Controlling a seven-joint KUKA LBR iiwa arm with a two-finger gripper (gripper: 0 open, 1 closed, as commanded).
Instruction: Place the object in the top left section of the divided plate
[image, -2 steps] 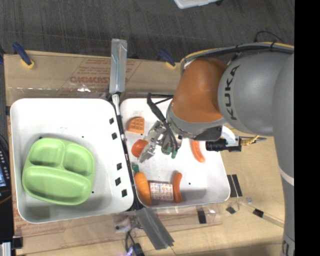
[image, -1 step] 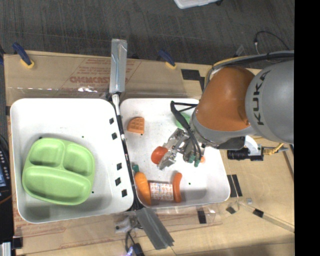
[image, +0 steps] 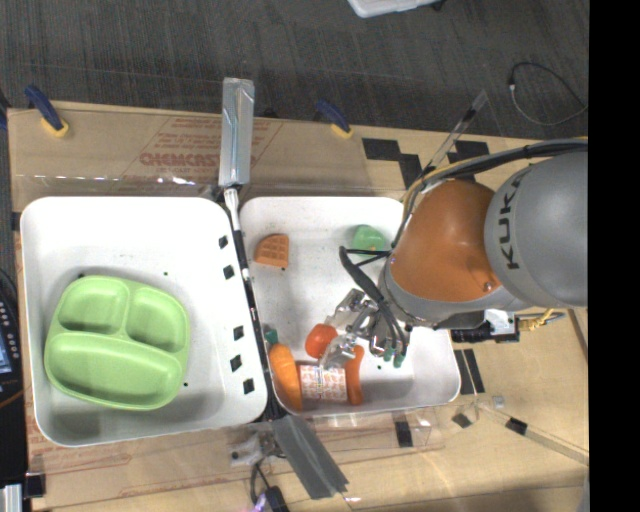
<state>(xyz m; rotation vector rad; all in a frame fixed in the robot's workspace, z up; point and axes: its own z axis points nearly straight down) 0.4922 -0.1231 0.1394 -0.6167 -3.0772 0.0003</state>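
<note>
Gripper (image: 345, 335) hangs low in the right bin (image: 300, 215), near its front wall; grip state cannot be told; tomato (image: 320, 340) just beside it, bottle (image: 318, 383) below; plate (image: 117, 343) sits left, compartments open.

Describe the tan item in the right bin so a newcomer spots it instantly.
Start at the right bin. Near its left wall, toward the far side, lies a small tan-orange block, alone. Unlike the orange items clustered at the near edge by the pincer, nothing touches it.
</note>
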